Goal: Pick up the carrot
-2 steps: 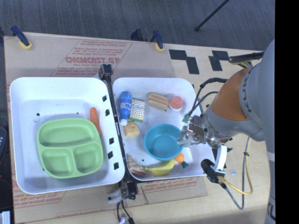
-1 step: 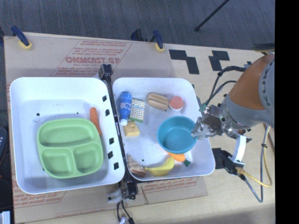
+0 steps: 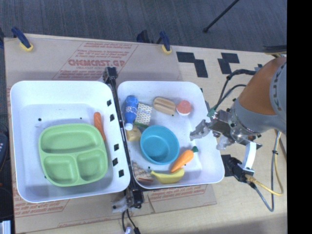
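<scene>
The carrot [image 3: 181, 159] is orange with a small green top. It lies tilted in the right bin [image 3: 208, 172] near its front right corner, between the blue bowl [image 3: 159, 144] and the bin wall, with its tip by the banana [image 3: 168, 176]. My gripper [image 3: 204, 130] hangs at the right bin's right edge, a little up and to the right of the carrot's green top and apart from it. Nothing shows in its grasp.
The right bin also holds a blue bottle [image 3: 130, 110], a checkered item [image 3: 143, 114], a bread roll [image 3: 164, 105] and a pink round piece [image 3: 184, 107]. The left bin [image 3: 24, 101] holds a green divided plate [image 3: 73, 154] and a slim orange stick [image 3: 99, 125]. Cables trail at the bench's right.
</scene>
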`<state>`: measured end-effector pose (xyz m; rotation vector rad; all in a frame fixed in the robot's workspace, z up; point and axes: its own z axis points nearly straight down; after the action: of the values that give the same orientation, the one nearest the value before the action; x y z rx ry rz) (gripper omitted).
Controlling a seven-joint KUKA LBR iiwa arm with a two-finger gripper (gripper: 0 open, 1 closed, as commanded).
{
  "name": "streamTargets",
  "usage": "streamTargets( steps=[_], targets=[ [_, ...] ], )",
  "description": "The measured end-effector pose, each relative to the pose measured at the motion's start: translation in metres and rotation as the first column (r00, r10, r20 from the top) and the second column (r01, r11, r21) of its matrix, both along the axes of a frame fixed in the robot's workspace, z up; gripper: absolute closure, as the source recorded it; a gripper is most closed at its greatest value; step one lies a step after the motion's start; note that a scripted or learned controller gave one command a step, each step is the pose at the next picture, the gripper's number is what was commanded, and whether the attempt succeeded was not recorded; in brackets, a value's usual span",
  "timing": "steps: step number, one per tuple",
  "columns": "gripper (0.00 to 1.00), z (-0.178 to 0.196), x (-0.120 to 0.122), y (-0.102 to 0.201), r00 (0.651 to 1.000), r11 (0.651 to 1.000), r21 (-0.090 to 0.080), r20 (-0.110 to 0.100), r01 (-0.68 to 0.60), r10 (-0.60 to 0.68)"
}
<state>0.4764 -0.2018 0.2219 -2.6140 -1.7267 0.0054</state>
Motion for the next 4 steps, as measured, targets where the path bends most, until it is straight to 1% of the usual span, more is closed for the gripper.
streamTargets(
  steps=[1,2,3,4],
  targets=[
    [0.00,-0.117,-0.003,0.006,0.999,0.999,0.005,-0.011,-0.050,0.050],
    [1.00,-0.103,0.000,0.006,0.998,0.998,0.007,-0.005,-0.058,0.058],
    [0.00,-0.102,0.000,0.006,0.998,0.998,0.007,-0.004,-0.058,0.058],
    [0.00,-0.128,0.002,0.019,0.956,0.956,0.011,0.006,-0.294,0.294]
  ],
)
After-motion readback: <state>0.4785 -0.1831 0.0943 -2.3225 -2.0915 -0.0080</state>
